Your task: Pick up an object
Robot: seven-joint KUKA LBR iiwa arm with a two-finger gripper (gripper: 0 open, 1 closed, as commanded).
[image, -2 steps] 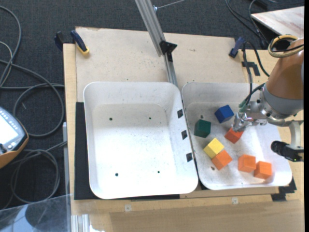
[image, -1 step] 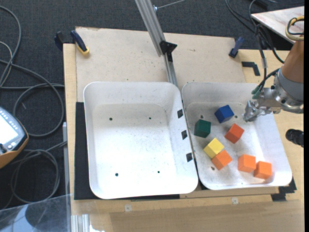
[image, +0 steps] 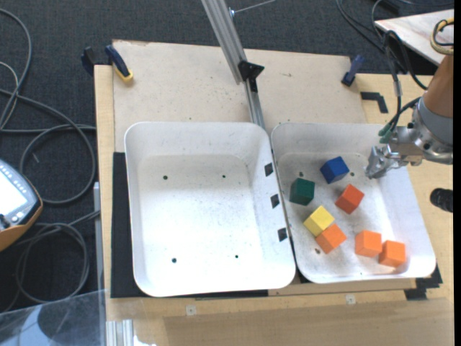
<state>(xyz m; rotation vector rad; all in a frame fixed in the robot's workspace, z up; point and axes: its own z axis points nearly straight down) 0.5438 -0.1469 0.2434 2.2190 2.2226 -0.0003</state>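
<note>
The right bin holds several small cubes: a blue one, a dark green one, a yellow one, and orange ones. My gripper hangs over the right bin's upper right part, just right of the blue cube and above the upper orange cube. I see nothing between its fingers.
The left bin lies beside the right one. A slanted metal rail runs down to the gap between the bins. Blue clamps sit on the bench's far edge. Cables lie on the floor at left.
</note>
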